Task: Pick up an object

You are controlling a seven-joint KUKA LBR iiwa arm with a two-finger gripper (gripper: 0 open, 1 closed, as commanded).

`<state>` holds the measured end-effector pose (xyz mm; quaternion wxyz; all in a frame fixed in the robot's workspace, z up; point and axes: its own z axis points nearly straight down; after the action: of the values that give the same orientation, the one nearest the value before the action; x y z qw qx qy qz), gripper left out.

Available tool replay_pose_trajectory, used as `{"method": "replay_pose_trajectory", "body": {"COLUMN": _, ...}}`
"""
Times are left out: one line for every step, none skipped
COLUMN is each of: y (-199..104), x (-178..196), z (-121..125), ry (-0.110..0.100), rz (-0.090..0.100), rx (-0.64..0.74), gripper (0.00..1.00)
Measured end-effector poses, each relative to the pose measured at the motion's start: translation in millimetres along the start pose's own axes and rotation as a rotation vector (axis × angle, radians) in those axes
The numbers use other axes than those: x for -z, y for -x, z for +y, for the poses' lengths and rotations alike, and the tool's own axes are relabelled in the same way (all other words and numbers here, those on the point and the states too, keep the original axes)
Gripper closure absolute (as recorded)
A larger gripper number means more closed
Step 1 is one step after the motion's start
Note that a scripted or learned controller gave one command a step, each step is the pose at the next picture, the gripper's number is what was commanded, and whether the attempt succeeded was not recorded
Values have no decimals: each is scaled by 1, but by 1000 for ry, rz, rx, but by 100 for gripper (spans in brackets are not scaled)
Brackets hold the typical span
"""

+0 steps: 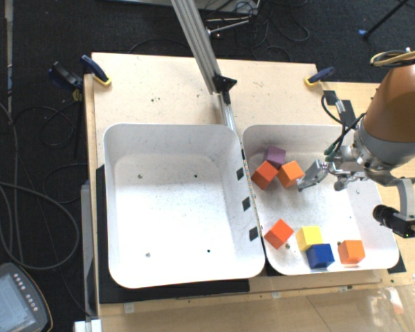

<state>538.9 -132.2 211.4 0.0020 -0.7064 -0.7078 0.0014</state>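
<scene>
The right bin (360,216) holds several small blocks. A purple block (275,155) sits at the back, with a red-orange block (264,174) and an orange block (290,173) just in front of it. Toward the front lie another red-orange block (279,233), a yellow block (308,237), a blue block (320,255) and an orange block (351,252). My gripper (311,177) reaches in from the right, low over the bin, its tip just right of the orange block at the back. Nothing shows between its fingers.
The left bin (124,185) stands beside the right one, their rims meeting at the middle. A slanted metal pole (197,37) rises from the bench behind the bins. Clamps sit at the bench's back corners.
</scene>
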Motion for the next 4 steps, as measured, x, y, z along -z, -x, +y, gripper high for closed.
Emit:
{"method": "replay_pose_trajectory", "body": {"y": 0, "x": 2, "z": 1, "ry": 5, "rz": -1, "rx": -2, "gripper": 0}}
{"method": "replay_pose_trajectory", "body": {"y": -2, "x": -42, "z": -5, "ry": 0, "rz": 0, "rx": -3, "gripper": 0}}
{"method": "replay_pose_trajectory", "body": {"y": -10, "x": -103, "z": -5, "ry": -1, "rz": 1, "rx": -2, "gripper": 0}}
{"method": "replay_pose_trajectory", "body": {"y": -11, "x": -117, "z": -5, "ry": 3, "rz": -1, "rx": -3, "gripper": 0}}
